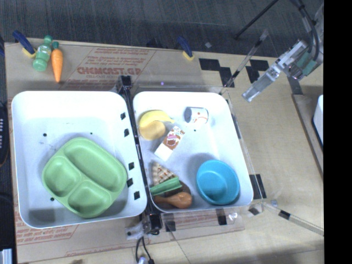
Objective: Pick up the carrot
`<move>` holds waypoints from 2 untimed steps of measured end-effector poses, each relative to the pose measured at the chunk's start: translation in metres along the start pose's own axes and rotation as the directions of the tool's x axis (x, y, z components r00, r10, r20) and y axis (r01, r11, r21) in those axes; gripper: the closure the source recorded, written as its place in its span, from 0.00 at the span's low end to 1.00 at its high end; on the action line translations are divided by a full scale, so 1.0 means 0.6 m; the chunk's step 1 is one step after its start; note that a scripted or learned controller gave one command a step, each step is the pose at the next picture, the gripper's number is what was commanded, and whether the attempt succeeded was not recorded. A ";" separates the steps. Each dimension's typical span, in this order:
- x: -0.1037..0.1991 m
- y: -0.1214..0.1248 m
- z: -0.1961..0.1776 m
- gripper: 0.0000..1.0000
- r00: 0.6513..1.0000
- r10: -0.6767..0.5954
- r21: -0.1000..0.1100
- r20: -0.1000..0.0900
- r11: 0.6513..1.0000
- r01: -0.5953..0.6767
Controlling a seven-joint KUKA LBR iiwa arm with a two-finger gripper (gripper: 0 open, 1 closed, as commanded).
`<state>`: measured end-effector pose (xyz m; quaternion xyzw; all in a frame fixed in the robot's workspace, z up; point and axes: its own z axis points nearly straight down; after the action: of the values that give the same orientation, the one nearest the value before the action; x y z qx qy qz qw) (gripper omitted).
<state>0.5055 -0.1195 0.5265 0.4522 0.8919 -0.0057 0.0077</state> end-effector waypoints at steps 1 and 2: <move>-0.002 0.001 -0.020 1.00 1.000 -0.003 0.000 0.005 1.000 0.003; -0.001 0.001 -0.019 0.00 1.000 -0.003 0.000 0.005 1.000 0.003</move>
<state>0.5065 -0.1196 0.5381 0.4507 0.8926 -0.0068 0.0098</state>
